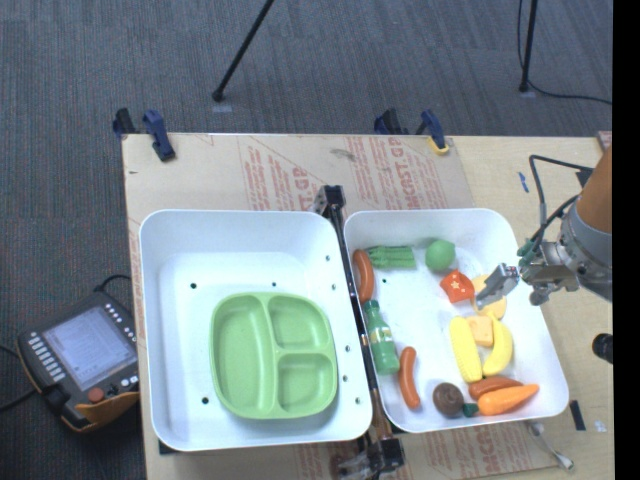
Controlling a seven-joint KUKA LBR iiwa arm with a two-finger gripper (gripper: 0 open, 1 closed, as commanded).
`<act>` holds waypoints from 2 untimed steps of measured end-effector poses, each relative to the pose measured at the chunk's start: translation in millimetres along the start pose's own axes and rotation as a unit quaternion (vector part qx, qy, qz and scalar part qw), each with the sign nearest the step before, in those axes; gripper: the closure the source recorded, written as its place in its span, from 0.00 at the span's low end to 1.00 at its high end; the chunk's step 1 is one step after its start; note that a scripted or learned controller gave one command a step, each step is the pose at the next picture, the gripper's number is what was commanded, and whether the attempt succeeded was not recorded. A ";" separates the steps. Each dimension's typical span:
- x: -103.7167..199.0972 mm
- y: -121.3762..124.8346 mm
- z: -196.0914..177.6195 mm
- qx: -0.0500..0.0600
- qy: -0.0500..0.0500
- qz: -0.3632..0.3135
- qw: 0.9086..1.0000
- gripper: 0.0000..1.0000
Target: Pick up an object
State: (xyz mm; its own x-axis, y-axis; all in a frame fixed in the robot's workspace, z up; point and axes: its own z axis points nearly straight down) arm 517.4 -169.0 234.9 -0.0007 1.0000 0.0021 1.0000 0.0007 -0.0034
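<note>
My gripper (497,284) hangs over the right side of the right bin (470,218), reaching in from the right. It sits just above a small yellow piece (493,310) and right of a red-orange pepper (457,286). Nothing shows as held. In the same bin lie a green ball (440,255), a green leafy vegetable (391,257), a yellow banana (463,349), an orange block (481,330), a carrot (505,399), a brown round piece (448,398), a green bottle (379,336) and two sausages (362,273) (409,377).
The left bin (170,268) holds a green divided plate (272,354). Blue clamps (157,133) (432,128) grip the bench's far edge. A handheld pendant (80,353) lies on the floor at the left. Tripod legs (250,38) stand beyond the bench.
</note>
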 end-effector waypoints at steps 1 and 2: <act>69.9 -19.2 133.5 0.001 0.000 -0.053 0.999 0.00; 73.7 -38.9 144.7 -0.007 -0.007 -0.090 0.996 0.00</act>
State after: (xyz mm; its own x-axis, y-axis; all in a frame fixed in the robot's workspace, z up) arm 478.0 -95.1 90.5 -0.1793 0.9837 -0.0116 0.9837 0.1794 0.0088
